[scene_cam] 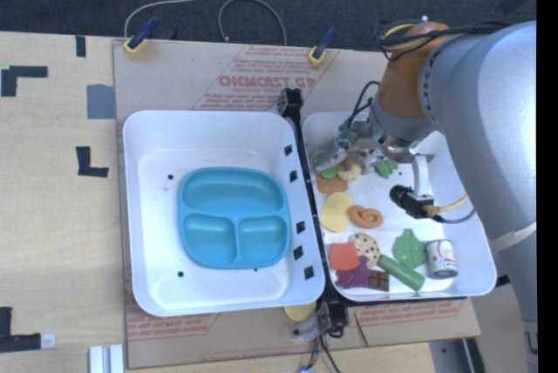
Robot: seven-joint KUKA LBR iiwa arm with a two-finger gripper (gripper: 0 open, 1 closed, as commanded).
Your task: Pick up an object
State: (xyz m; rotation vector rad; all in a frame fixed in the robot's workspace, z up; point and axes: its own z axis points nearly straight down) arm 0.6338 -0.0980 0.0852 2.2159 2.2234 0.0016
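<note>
Judging by where the gripper (359, 150) hangs, I take this as the approach-and-grasp step. It is low over the far left corner of the right bin (466, 233), right on a tight cluster of toy food. I cannot tell whether it is open or closed, because the wrist and the clutter mask it, and I see nothing plainly held. The likeliest target is the pale tan piece (351, 172) just beneath it, which touches an orange piece (331, 185) by the bin's left wall. The next move, as I read it, calls for a clean close on one piece alone and then a straight lift. Crowding is the trouble: a small green bit (387, 167) sits just beside the target, and the wall leaves little room on that side. Toward the near edge lie a yellow disc (336, 212), a pretzel (365, 217), a red piece (343, 255), a spotted cookie (368, 247), a purple piece (353, 276), a green leaf (406, 246) and a small can (441, 258), all apart from the gripper. The left bin (148, 188) holds a blue divided plate (234, 217), out of the way.
</note>
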